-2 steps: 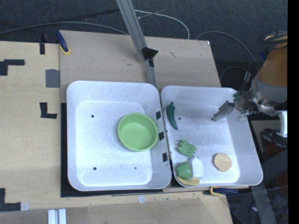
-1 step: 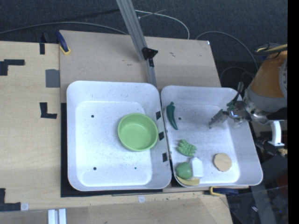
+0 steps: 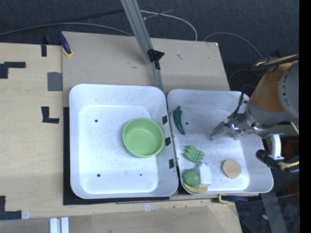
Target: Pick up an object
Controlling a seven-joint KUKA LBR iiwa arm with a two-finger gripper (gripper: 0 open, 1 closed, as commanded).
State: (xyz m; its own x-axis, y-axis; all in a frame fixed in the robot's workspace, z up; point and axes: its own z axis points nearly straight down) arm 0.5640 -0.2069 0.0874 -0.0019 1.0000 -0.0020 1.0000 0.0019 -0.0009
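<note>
End effector low over right bin

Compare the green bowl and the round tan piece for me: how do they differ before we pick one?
The green bowl is clearly larger than the round tan piece. The bowl is a hollow, bright green dish, while the tan piece looks flat and beige. The bowl sits alone in the left bin; the tan piece lies in the right bin, near other small items and closer to the gripper. Both are round and rest on the bin floors.

no readable text, labels or numbers
</note>
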